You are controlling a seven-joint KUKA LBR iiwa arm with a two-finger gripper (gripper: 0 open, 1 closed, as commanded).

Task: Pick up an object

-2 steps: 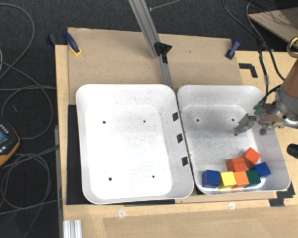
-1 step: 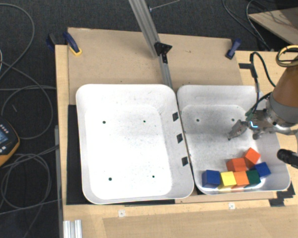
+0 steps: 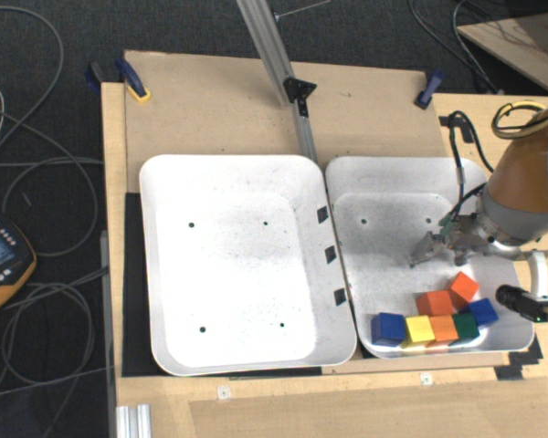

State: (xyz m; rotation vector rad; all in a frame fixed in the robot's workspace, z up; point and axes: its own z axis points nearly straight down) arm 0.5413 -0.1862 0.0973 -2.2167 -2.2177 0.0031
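The jaws (image 3: 436,247) are seen low over the right bin (image 3: 384,199), and whether they are apart or together cannot be told. No block is seen between them. The blocks are clustered below and just right of the jaws, near the bin's lower wall: an orange block (image 3: 464,288) nearest, a red block (image 3: 435,303) beside it, then a row of blue block (image 3: 389,327), yellow block (image 3: 419,329) and others.

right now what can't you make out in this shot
- Gripper, camera view: too small and blurred to tell whether the fingers are open or shut.
- Arm: cut off by the right edge.
- Green block: mostly hidden behind the orange block and blue block.
- Device on the floor: cut off by the left edge.
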